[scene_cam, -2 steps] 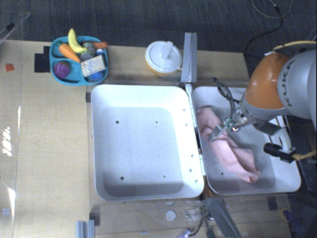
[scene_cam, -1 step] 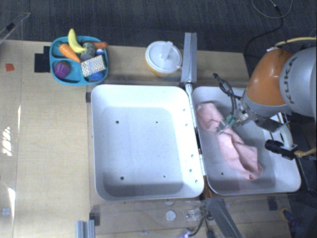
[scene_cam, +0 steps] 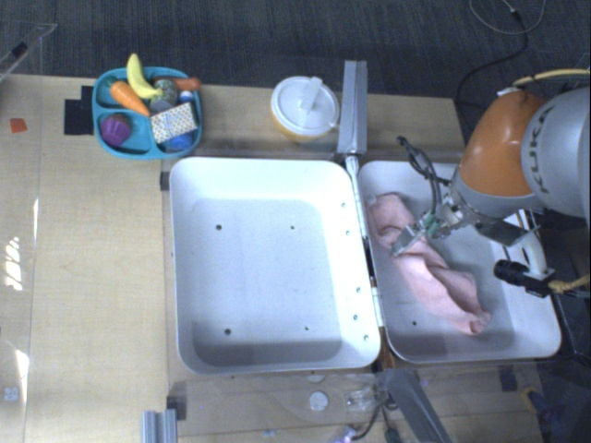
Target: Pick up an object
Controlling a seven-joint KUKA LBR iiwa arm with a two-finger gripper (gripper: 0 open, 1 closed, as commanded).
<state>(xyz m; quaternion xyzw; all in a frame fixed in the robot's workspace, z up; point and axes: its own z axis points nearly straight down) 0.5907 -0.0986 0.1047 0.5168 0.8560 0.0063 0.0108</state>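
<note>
The pink cloth [scene_cam: 434, 270] is lying crumpled in the right bin [scene_cam: 531, 340], stretching from ten o'clock toward five; the gripper [scene_cam: 417, 235] is sitting low over its upper part, fingers' spread impossible to tell; the left bin [scene_cam: 268, 266] is lying beside it on the worktop [scene_cam: 83, 275].

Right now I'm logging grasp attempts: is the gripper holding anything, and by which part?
It cannot be told. The gripper sits down on the pink cloth in the right bin, near the cloth's upper middle, but the view doesn't confirm a hold.
</note>
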